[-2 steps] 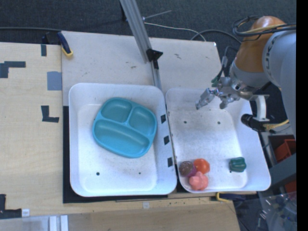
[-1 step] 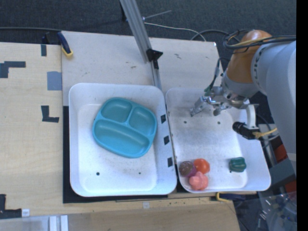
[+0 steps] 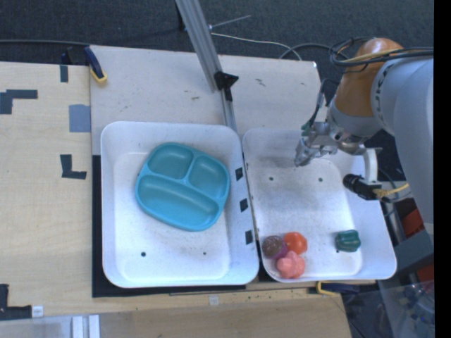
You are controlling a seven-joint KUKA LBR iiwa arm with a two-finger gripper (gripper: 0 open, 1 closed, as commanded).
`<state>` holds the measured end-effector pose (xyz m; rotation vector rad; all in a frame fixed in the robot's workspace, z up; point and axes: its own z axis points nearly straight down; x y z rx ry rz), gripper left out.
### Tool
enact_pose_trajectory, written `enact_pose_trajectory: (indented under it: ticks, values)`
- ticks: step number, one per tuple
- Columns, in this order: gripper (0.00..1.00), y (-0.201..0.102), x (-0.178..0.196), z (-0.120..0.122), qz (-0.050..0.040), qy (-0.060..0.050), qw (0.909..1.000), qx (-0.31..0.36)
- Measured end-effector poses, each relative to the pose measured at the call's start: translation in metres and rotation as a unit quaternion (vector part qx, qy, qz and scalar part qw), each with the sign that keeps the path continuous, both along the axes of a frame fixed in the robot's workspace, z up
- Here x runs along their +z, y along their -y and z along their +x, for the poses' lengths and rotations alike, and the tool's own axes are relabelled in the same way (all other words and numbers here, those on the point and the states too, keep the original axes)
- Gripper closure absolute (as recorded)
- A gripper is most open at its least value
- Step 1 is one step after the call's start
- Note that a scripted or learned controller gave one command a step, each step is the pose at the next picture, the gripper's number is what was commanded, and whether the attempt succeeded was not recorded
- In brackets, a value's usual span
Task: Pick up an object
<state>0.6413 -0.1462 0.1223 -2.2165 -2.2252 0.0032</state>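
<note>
The gripper [image 3: 304, 158], its state impossible to tell, hovers near the right bin's [image 3: 370, 259] far edge, bare floor separating it from small objects [image 3: 285, 252] along the near rim.

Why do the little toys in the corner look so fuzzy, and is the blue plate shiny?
In the camera view, the whole picture is soft, so the small toys blur into blobs; the blue plate shows even, dull light with no bright glare; the gripper is smeared too.

Two white bins [image 3: 116, 189], one blue divided plate [image 3: 183, 186], four small objects [image 3: 294, 243] in the right bin
</note>
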Motion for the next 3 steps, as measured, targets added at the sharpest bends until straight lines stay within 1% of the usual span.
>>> enact_pose_trajectory:
  ticks: [1, 2, 3]
  values:
    - [1.0, 0.002, 0.061, 0.007, -0.0001, 0.003, 1.0, -0.001]
    - [1.0, 0.002, 0.114, 0.009, -0.0001, 0.004, 1.0, -0.001]
    - [1.0, -0.048, 0.124, -0.006, 0.0012, 0.001, 1.0, 0.001]
